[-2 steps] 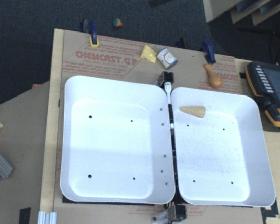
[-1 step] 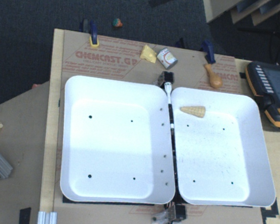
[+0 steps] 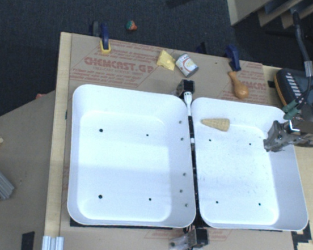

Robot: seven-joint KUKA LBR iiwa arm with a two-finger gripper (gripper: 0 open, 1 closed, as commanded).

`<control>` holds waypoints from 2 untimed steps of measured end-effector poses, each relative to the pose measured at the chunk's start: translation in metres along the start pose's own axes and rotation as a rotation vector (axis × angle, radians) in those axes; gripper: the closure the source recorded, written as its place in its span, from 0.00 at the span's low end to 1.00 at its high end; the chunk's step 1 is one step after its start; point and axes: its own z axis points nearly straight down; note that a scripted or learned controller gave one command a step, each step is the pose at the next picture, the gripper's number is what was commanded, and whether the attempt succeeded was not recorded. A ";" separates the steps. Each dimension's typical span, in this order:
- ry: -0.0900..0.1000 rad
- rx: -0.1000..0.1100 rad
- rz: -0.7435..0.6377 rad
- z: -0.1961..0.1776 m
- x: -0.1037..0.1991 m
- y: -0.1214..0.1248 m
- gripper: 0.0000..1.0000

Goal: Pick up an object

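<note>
A tan cone-shaped object (image 3: 216,123) lies near the far edge of the right bin (image 3: 282,215). My gripper (image 3: 274,141) hangs over the right bin's right rim, well to the right of the cone and apart from it. Nothing shows between its fingers. The left bin (image 3: 78,197) holds no loose object that I can see.
On the bench beyond the bins lie a yellow wedge (image 3: 166,60), a small white box (image 3: 186,65) and a wooden pear-shaped piece (image 3: 239,85). Blue clamps (image 3: 104,37) hold the board's far edge. A black and white marker (image 3: 187,92) lies between the bins.
</note>
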 end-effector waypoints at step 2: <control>-0.010 -0.025 0.021 -0.154 -0.074 -0.002 1.00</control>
